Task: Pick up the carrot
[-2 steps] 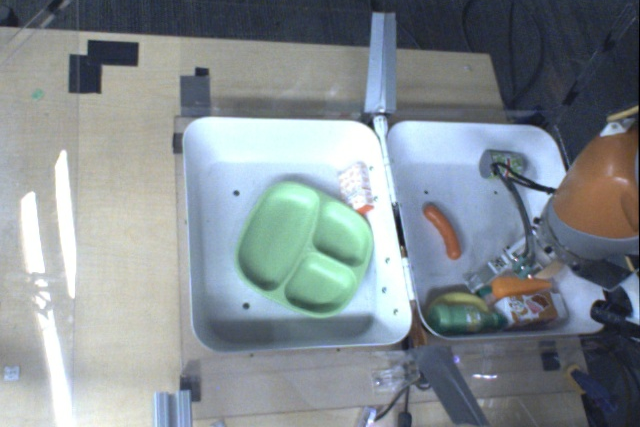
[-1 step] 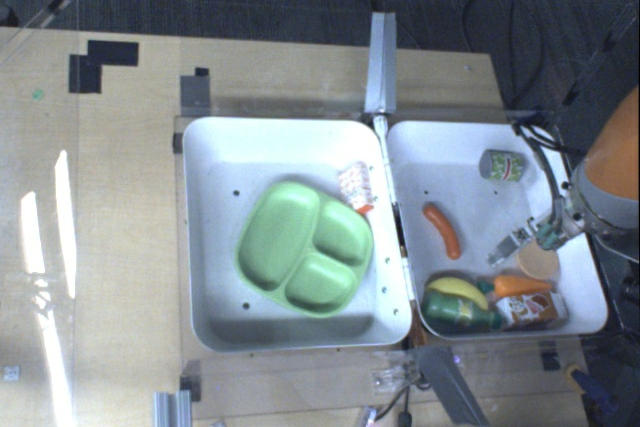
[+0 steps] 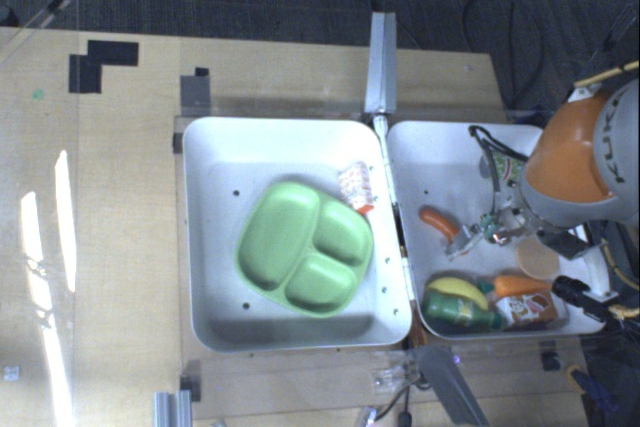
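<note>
The carrot [image 3: 520, 285], short and orange, lies near the front of the right bin [image 3: 440, 147], between a yellow banana [image 3: 457, 291] and a tan round disc [image 3: 538, 261]. My gripper [image 3: 464, 242] hangs low over the middle of that bin, to the left of the carrot and a little farther back. It is right beside the end of a reddish-orange sausage-like piece [image 3: 437, 220]. I see nothing of the carrot at the gripper. The grey arm with its orange band [image 3: 565, 160] reaches in from the right.
A green bottle [image 3: 460, 313] and a brown-labelled bottle [image 3: 527, 311] lie along the right bin's front wall. The left bin [image 3: 205, 215] holds a green divided plate [image 3: 305, 245] and a small white-and-red packet [image 3: 356, 185]. A metal divider [image 3: 382, 65] stands between the bins.
</note>
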You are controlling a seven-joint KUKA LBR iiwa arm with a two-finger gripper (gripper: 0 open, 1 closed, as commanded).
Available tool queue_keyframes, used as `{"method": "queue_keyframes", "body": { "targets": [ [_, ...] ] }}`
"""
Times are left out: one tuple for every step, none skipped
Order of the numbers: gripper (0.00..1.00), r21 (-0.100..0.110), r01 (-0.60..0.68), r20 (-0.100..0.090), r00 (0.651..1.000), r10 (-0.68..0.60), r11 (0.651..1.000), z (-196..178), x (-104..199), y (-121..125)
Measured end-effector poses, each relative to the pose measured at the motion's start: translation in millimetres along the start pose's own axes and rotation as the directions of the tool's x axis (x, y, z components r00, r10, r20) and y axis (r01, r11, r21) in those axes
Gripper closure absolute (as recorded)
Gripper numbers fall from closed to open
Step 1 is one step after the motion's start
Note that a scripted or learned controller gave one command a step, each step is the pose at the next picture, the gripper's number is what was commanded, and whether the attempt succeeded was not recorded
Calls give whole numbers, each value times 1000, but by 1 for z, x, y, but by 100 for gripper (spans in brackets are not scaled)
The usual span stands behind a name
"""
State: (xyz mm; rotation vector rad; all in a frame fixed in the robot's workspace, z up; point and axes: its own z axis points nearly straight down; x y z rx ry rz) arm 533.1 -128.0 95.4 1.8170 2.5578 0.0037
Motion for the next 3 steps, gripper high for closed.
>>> {"method": "queue_keyframes", "body": {
  "targets": [
    [0, -6, 142, 6, 990, -142, 990, 6, 9, 20],
    [0, -2, 56, 1, 998, -56, 998, -81, 37, -22],
    [0, -3, 105, 2, 994, -105, 994, -128, 17, 15]
  ]
}}
